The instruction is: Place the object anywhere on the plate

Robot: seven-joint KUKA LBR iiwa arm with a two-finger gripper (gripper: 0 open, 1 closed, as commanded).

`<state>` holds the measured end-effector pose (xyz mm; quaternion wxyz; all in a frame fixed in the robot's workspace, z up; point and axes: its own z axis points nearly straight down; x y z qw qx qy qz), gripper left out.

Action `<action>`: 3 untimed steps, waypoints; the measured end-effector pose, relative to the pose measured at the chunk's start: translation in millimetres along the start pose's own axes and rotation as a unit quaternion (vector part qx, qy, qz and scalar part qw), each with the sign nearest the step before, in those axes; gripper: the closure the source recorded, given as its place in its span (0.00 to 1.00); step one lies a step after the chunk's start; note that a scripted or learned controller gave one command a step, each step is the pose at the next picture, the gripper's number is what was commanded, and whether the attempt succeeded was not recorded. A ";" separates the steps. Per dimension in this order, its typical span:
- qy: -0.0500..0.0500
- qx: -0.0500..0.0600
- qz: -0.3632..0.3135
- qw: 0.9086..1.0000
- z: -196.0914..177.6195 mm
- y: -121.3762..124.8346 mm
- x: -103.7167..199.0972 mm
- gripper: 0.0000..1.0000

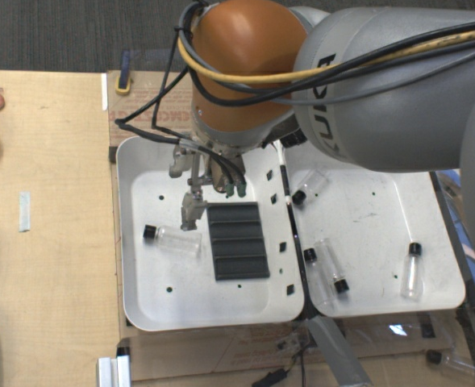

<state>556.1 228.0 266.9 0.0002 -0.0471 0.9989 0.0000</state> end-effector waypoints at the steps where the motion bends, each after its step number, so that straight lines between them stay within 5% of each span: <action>1: -0.001 0.000 0.002 1.000 -8.8 -0.8 -1.3 1.00; 2: -0.001 0.000 0.002 1.000 -8.8 -1.0 -1.3 0.00; 3: -0.002 -0.001 0.003 1.000 -17.9 -1.5 -2.6 1.00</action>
